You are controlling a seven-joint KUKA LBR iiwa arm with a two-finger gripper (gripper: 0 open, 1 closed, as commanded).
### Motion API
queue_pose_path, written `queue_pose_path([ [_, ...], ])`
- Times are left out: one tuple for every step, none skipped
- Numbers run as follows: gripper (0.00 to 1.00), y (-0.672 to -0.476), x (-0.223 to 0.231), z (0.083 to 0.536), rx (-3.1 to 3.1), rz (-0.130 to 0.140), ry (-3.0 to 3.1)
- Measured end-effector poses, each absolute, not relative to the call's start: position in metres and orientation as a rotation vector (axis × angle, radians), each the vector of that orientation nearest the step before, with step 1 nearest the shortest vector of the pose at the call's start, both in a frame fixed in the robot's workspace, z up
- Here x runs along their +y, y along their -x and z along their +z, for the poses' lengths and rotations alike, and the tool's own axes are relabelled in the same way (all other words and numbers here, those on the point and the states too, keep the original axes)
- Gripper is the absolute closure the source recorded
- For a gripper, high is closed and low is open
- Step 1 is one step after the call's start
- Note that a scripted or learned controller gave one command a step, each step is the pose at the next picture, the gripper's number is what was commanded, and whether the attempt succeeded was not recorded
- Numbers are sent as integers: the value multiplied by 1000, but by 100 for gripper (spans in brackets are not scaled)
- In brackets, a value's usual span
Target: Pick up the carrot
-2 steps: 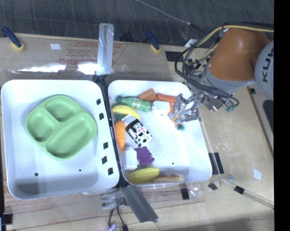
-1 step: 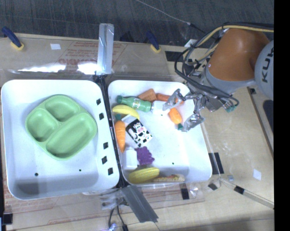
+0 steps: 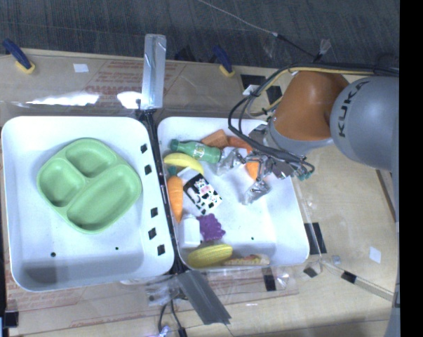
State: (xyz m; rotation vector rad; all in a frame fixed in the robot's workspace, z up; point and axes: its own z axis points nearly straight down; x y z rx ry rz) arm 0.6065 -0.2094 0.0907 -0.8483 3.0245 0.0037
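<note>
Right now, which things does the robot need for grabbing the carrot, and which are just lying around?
For the job:
carrot, by the right bin's left wall
end effector, above the right bin

Just lying about:
green bottle
banana
cow-print carton
purple grapes
green divided plate in the left bin

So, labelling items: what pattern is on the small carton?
White with black cow spots, clearest in the camera view.

The big grey robot arm (image 3: pixel 369 121) has dark letters on its side, and I can read "KU" there. The letters go up and down along the round part. The clear sheet on the bench (image 3: pixel 120 76) has faint red writing, but it is too blurry to read.
</note>
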Motion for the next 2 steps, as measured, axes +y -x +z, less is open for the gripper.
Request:
queue_pose_path([
  [100, -609, -209, 104, 3017, -1, 852],
  [0, -609, -209, 103, 3018, 0, 852],
])
